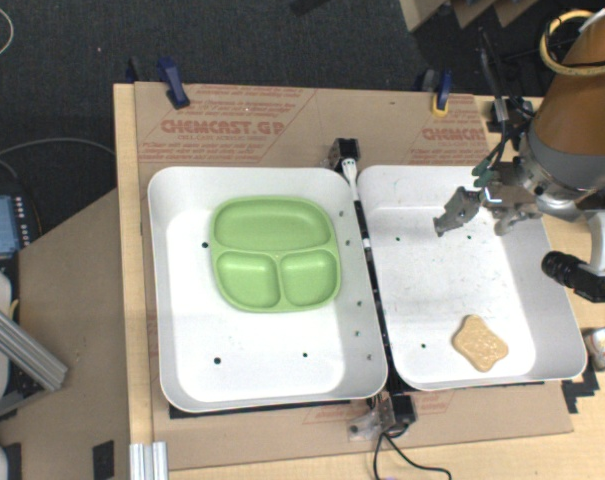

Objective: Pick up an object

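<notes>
The gripper [479,208] hovered with fingers spread and nothing between them over the far side of the right bin [412,298], apparently unaligned with the tan biscuit [480,344] near that bin's near right corner.

One fixed camera sat above the tabletop [282,118], looking down at a slant from the near edge toward the far side. It stood far enough back to take in both white bins: left bin [182,368], right bin [422,368], plus dark floor beyond the far edge and at the left. The arm [572,108] came in from the view's right, cut off by the frame edge.
</notes>
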Robot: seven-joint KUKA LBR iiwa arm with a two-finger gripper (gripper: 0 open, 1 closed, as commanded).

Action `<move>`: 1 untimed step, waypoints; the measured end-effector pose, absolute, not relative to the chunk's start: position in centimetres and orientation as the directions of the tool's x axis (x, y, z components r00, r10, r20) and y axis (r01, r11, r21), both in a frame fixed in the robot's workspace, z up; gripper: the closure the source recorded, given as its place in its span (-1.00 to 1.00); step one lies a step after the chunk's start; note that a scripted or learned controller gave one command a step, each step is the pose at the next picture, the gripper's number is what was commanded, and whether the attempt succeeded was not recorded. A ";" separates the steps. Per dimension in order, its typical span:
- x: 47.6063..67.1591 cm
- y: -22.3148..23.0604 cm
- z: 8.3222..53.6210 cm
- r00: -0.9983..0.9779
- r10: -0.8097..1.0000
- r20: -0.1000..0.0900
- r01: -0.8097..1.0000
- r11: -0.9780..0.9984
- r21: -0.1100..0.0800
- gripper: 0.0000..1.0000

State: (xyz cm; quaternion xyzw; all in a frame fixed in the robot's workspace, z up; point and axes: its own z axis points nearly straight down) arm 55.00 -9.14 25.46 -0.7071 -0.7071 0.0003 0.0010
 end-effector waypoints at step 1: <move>55.1 -9.1 26.5 0.000 1.000 0.000 1.000 0.000 0.001 1.00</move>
